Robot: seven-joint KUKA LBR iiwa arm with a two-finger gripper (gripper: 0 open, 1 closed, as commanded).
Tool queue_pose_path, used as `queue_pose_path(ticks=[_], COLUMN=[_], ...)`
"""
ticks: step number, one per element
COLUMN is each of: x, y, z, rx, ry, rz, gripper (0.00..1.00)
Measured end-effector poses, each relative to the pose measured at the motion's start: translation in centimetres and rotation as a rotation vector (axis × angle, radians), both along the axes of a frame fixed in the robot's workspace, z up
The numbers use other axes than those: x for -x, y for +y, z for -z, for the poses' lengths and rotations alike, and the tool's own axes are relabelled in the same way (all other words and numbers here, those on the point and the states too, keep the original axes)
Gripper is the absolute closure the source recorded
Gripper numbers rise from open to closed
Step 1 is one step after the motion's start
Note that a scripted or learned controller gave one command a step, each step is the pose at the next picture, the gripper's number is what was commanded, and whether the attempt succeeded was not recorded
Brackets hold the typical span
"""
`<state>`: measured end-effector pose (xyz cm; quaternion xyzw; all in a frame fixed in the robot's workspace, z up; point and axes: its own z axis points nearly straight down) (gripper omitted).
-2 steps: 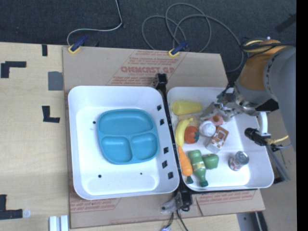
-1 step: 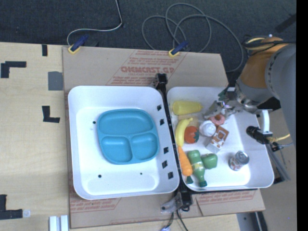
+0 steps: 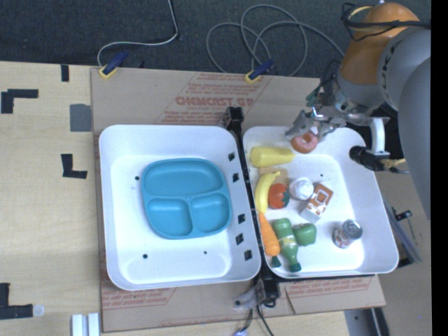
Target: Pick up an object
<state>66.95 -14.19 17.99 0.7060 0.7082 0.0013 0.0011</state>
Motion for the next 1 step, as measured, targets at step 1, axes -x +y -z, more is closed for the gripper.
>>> queue_pose_path(ticks=[1], x=[3.21], y=[8.54], z=[-1.3], rx=[-0.001], ry=[0.003], rz=[0.0], gripper=[1.0])
